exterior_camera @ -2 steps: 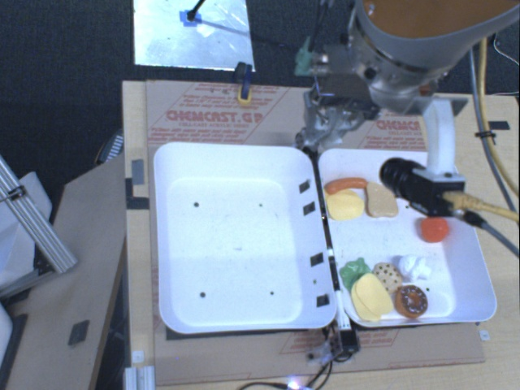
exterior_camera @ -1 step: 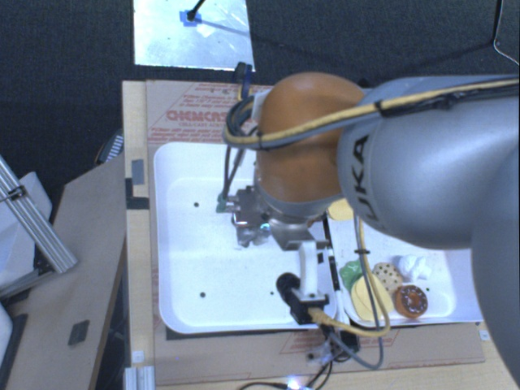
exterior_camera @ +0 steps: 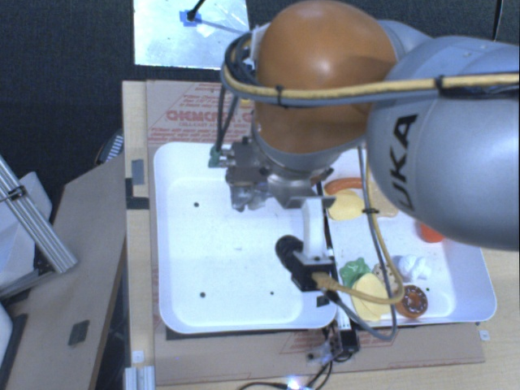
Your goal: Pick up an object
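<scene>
Camera view: hand [exterior_camera: 244, 192] over view-left bin [exterior_camera: 203, 250], openness can't tell; judge it should shift onto yellow item [exterior_camera: 348, 208], descend centred.

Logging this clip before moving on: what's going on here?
The KUKA arm reaches in from the right, with its gripper hanging over the left bin, towards its far side. No object can be seen in its hold. The loose things, among them a yellow piece, a green piece and a brown ring, lie in the right bin.
</scene>
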`<control>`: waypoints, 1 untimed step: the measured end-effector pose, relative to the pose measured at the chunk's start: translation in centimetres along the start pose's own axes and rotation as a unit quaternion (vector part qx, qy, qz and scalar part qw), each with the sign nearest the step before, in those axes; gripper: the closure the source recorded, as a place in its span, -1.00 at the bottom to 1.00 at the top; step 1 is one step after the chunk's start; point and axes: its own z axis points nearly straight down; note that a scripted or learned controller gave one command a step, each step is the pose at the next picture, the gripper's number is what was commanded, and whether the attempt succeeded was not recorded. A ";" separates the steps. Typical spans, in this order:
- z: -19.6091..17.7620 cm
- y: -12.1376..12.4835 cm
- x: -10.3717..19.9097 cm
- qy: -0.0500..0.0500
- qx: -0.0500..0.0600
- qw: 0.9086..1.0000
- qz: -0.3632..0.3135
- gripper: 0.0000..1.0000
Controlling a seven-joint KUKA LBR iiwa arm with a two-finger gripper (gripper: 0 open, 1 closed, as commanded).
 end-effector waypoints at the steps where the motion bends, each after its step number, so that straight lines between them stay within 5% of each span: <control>1: 4.3 -0.1 -6.7 -0.004 0.006 1.000 0.006 1.00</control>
